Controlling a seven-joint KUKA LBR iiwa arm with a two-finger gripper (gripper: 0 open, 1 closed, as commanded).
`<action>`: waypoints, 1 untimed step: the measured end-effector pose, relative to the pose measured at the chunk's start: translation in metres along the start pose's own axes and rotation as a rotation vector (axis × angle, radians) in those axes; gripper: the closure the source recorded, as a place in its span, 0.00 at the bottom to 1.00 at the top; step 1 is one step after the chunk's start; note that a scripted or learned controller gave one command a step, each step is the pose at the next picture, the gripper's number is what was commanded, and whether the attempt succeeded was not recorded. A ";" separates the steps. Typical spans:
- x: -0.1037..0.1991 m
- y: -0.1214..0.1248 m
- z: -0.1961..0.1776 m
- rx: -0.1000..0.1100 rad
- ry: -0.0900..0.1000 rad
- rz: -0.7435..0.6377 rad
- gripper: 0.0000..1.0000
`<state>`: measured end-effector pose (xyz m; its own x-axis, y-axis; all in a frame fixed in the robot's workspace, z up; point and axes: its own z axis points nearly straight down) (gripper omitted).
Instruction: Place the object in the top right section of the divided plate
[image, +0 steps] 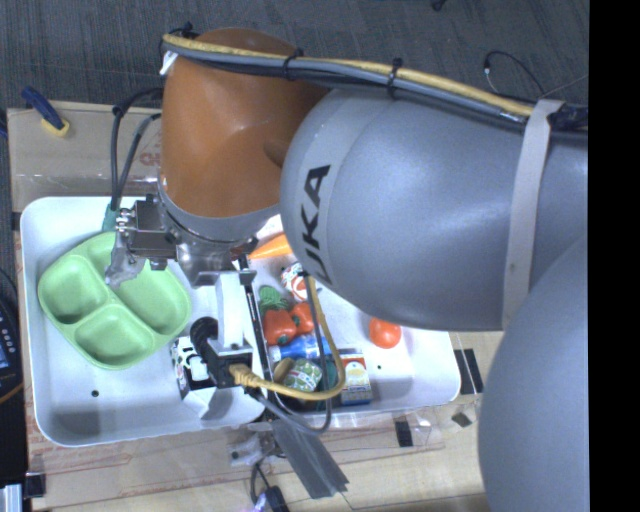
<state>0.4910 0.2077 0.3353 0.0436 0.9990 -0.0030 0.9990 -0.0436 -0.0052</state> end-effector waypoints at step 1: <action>0.012 0.042 0.048 0.003 -0.001 -0.052 0.00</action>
